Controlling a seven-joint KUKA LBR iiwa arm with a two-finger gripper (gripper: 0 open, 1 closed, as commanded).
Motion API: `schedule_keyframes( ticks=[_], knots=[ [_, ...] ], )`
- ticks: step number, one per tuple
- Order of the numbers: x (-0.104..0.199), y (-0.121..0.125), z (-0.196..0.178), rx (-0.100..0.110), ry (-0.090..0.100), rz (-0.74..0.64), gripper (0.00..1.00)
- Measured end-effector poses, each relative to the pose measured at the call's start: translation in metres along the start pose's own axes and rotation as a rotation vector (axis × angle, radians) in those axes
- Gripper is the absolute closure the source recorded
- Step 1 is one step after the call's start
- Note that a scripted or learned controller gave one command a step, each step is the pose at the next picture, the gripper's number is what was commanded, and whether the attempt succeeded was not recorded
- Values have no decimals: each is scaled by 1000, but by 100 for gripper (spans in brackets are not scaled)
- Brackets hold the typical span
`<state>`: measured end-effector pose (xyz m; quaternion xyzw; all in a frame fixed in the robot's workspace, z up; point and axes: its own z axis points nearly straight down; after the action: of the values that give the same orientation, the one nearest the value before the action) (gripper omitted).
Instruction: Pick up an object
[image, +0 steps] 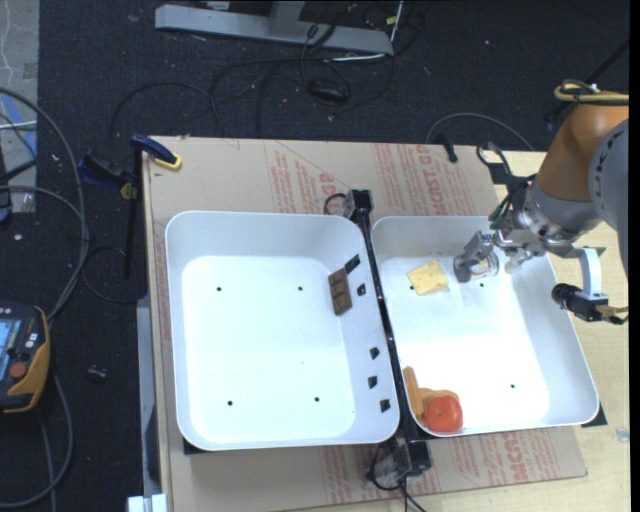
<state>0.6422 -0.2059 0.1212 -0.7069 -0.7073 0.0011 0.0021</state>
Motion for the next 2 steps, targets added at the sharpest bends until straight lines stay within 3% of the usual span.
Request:
schedule_keyframes(
  ticks=[1, 2],
  knots=[
    [1, 0, 30, -2, -1, 0, 0],
    [0, 1, 18, -6, -2, -1, 100]
  ],
)
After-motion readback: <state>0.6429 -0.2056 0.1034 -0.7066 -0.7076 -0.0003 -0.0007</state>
